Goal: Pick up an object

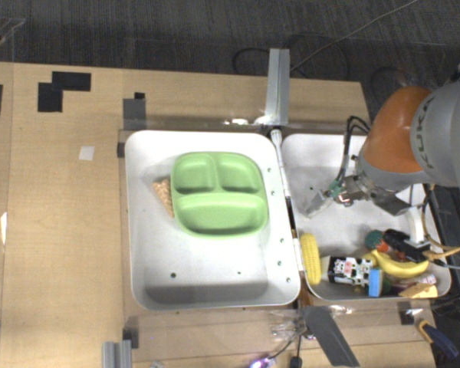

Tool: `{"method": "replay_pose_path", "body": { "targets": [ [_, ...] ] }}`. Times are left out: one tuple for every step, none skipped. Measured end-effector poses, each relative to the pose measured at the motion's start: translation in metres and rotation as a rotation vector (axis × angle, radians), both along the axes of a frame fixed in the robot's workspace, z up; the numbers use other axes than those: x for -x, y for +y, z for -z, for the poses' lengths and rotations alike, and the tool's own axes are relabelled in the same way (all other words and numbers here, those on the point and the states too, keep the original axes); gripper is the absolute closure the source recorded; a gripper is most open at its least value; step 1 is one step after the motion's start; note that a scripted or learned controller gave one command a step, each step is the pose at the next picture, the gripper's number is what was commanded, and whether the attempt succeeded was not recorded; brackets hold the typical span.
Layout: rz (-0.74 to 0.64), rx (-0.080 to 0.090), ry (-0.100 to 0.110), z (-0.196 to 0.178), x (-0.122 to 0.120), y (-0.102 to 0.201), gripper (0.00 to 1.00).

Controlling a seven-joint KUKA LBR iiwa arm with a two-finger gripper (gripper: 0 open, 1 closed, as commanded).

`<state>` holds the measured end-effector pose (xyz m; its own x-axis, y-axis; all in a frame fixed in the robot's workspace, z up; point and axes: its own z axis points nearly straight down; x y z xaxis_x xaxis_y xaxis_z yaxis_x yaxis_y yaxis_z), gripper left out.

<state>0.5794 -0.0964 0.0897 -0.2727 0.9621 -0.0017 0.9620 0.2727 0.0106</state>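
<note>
My gripper point(320, 201) hangs low over the bare upper-left floor of the right bin point(316, 150), reaching in from the right under the orange-banded wrist. Nothing shows between it and the bin floor. The objects lie along the bin's front edge, below and to the right of the gripper: a yellow corn cob point(310, 256), a black-and-white box point(351, 269), a blue piece point(374, 284), a banana point(399, 266) and a small green item point(374, 238). The corn cob is the closest to the gripper, and a clear gap separates them.
The left bin point(192, 278) holds a green divided plate point(217, 192) with a tan waffle-like piece point(163, 196) poking out at its left side. A metal post point(277, 83) stands behind the wall between the bins. Cables lie at the right bin's right edge.
</note>
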Motion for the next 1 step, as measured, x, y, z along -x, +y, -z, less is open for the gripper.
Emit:
{"method": "replay_pose_path", "body": {
  "targets": [
    [-0.031, 0.002, -0.004, 0.0009, -0.0727, 0.0071, 0.00]
  ]
}}
